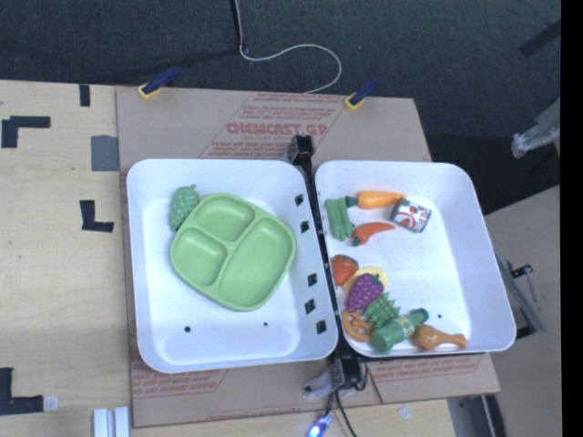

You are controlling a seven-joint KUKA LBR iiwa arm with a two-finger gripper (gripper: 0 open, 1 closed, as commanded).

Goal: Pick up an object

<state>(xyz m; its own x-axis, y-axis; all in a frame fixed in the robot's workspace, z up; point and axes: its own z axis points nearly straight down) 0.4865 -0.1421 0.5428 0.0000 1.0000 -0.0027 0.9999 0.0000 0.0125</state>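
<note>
two shallow white bins are set side by side on a sheet of cardboard [273,121] that lies on the table [55,271]. the left bin [146,335] holds a green divided plate [233,252], placed a little toward its far side, with three compartments facing up. a green bunch of grapes [183,206] is seen touching the plate's far left edge, near the bin's far left corner.

the right bin [474,271] carries a scatter of toy foods, all gathered along its left wall and near edge. at the far left, a carrot [380,199] lies beside a small red and white can [411,216], which is tipped on its side. green beans [338,218] lie against the left wall, with an orange pepper [373,232] just beside them. further toward the near edge, a red tomato [343,269] sits by the wall, and below it a purple bunch of grapes [363,292] rests on a yellow piece. at the near left corner a green vegetable [393,330] and an orange gourd [437,339] lie close together.

a white cable [273,55] is looped on the dark floor beyond the table's far edge. the claw cannot be seen, so its state cannot be told.
</note>
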